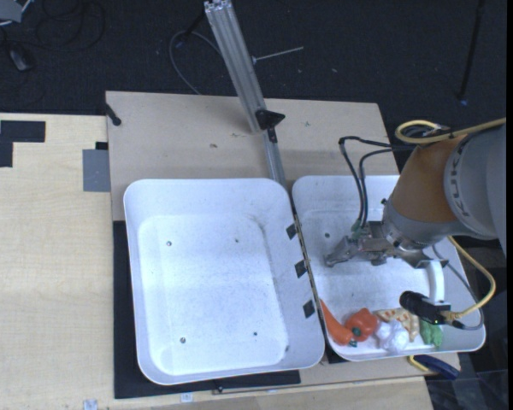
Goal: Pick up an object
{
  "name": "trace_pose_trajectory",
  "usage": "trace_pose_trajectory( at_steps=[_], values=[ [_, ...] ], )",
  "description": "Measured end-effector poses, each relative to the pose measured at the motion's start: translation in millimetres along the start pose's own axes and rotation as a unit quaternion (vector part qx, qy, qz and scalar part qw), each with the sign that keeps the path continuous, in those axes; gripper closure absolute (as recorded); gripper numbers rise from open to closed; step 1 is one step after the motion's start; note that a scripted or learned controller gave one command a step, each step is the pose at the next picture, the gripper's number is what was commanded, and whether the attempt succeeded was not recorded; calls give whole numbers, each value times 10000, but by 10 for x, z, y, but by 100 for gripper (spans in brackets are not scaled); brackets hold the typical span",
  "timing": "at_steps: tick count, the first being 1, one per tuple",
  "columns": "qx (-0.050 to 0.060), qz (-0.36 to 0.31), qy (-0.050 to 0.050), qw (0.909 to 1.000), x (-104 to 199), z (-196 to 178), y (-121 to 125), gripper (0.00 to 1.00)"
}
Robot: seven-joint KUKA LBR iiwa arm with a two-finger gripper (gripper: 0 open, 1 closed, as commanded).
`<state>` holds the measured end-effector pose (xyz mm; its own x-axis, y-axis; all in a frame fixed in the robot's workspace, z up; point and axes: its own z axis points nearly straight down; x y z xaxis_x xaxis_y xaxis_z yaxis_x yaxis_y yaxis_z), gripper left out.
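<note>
Gripper [338, 254] hovers mid right bin [325, 203]; its opening cannot be told. Next move, likely: descend toward toys [363, 323] at lower right.

The arm [474, 182] is a thick grey cylinder with a broad orange band [423, 186] above the wrist. Black cables [356, 178] loop off the wrist toward 10 o'clock, and a yellow cable [419, 127] arcs at its 12 o'clock side. The gripper [335, 257] is dull grey metal.

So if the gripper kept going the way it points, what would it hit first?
The gripper points left in the camera view, so probably the right bin's left wall beside the divider, though height is unclear.
</note>
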<state>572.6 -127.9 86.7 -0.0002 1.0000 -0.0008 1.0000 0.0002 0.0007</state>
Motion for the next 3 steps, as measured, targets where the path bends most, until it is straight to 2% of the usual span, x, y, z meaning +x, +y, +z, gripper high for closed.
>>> trace_pose_trajectory(
  at_steps=[1,2,3],
  values=[
    [-23,10,1,10000,-9,-128,11,100],
    [-12,3,1,10000,28,-555,19,100],
    [-19,7,0,10000,-35,-1159,-6,100]
  ],
)
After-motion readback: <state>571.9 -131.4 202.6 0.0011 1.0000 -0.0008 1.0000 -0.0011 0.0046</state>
